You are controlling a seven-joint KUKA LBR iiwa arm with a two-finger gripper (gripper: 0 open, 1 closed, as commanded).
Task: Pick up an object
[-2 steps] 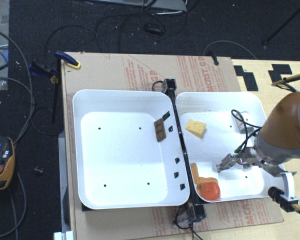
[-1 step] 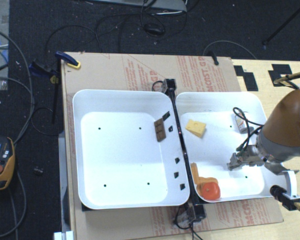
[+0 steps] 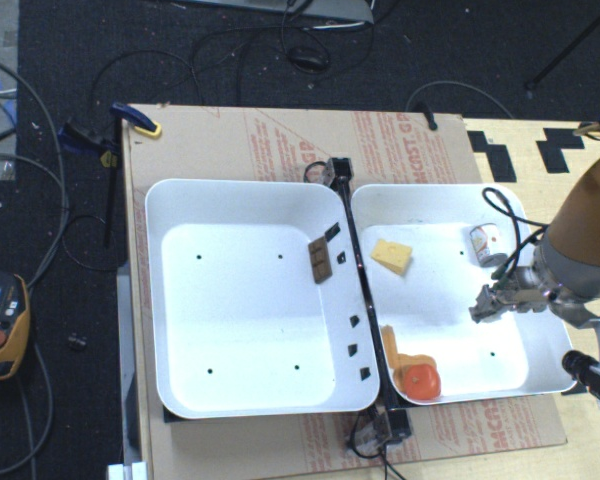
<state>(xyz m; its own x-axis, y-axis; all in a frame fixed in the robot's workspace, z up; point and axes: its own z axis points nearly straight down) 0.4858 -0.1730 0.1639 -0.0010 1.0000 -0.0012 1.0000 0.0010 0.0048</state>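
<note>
Over the right bin (image 3: 540, 373), my fingers (image 3: 485, 308) hang low above the white floor, toward its right half. The tips are small and dark from this angle, and I cannot tell whether they are parted or closed. Nothing is visible between them, so I report no grasp.

My position places three candidates within reach. The closest is a small silver-and-white cylinder (image 3: 485, 241), lying on its side near the bin's back right wall, just beyond my tips. It has a glossy surface and a reddish mark on it; I judge it may roll under a poor approach. A yellow wedge (image 3: 392, 256), resembling a block of cheese, lies further left, well apart from me, resting flat. A round red object (image 3: 419, 380), tomato-like, sits in the front left corner of the same bin against an orange piece (image 3: 392, 348) by the divider.

The left bin (image 3: 180, 298) holds one brown bar (image 3: 320, 260) near its right wall.

I judge the cylinder to be the likeliest target, since it lies nearest; the pick is not yet made. Both bins rest on the cardboard-covered bench (image 3: 240, 138).
</note>
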